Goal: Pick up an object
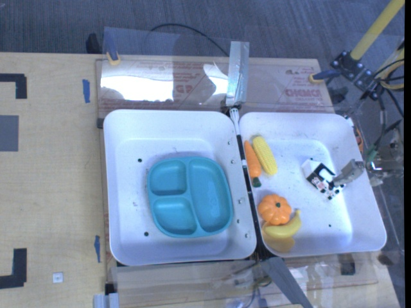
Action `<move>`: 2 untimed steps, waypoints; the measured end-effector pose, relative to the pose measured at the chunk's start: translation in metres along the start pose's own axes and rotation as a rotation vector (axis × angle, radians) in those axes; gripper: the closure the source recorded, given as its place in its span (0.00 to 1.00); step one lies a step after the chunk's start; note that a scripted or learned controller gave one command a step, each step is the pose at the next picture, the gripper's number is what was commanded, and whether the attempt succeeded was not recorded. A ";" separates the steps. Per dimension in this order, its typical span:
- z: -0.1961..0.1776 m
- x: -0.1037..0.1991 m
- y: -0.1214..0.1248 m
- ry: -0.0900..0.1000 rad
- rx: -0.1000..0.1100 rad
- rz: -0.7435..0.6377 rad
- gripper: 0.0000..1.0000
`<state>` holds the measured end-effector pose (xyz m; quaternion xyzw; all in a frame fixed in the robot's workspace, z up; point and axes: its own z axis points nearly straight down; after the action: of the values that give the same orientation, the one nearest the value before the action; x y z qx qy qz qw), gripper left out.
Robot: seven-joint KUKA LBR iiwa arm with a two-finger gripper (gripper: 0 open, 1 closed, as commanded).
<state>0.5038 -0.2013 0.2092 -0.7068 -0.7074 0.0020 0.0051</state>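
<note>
The right bin [334,226] holds an orange carrot [253,161] and a yellow corn cob [265,154], lying side by side along its left wall. An orange pumpkin [275,210] sits lower down, touching a yellow banana [284,229] at the bin's front left corner. My gripper [323,178], a small black and white shape on a grey link, is low over the right half of this bin. It is apart from all the toys, with bare floor around it.
The left bin [128,133] holds a blue divided plate [190,196]. A metal bar [237,72] stands behind the wall between the bins. Yellow and black fixtures with cables [363,69] crowd the back right corner.
</note>
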 end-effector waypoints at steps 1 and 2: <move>0.107 -0.015 0.034 0.004 -0.005 -0.309 0.00; 0.101 -0.017 0.033 0.003 0.000 -0.305 1.00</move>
<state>0.5356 -0.2177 0.1074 -0.5911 -0.8066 0.0001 0.0064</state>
